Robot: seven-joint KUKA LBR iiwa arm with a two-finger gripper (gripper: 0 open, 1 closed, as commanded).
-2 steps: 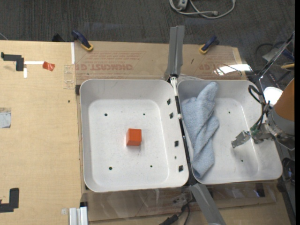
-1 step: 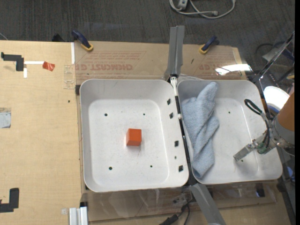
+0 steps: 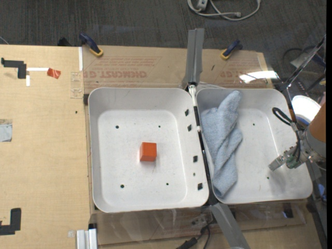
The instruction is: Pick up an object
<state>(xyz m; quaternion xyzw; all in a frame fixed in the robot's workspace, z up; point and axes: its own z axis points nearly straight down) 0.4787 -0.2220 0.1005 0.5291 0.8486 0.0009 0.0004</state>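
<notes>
Two white bins side by side, my pincer at the frame's right edge.

Left bin (image 3: 104,191) holds an orange cube (image 3: 148,152) near its middle; right bin (image 3: 259,191) holds a crumpled blue-grey towel (image 3: 224,139) along its left side. My pincer (image 3: 282,161) hovers over the right bin's right part, well apart from both; I cannot tell its state.

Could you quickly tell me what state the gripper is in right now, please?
Gripper: low over the right bin, nothing seen held.
</notes>
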